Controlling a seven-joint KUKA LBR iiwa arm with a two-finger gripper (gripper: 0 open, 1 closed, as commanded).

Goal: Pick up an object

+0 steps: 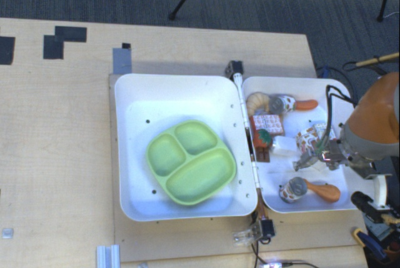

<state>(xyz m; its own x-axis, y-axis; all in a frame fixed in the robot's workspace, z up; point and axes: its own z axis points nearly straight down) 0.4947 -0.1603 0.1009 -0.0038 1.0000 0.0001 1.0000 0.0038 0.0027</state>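
Note:
My gripper (310,160) hangs over the middle of the right bin (337,87), reaching in from the right. Just beyond it lies a patterned packet (308,137), partly covered by the wrist. Nearer the front edge sit a grey round piece (294,188) and an orange drumstick-shaped toy (326,191). A pink checked box (267,124), a green and red item (262,137) and a brown block (262,153) line the bin's left side. At the back are a bread roll (255,101), a small can (285,103) and an orange carrot (306,105).
The left bin (134,135) holds a green divided plate (190,162). A raised divider (245,129) separates the two bins. The arm's orange band (381,110) stands over the right bin's right edge. The wooden bench (56,135) stretches to the left.

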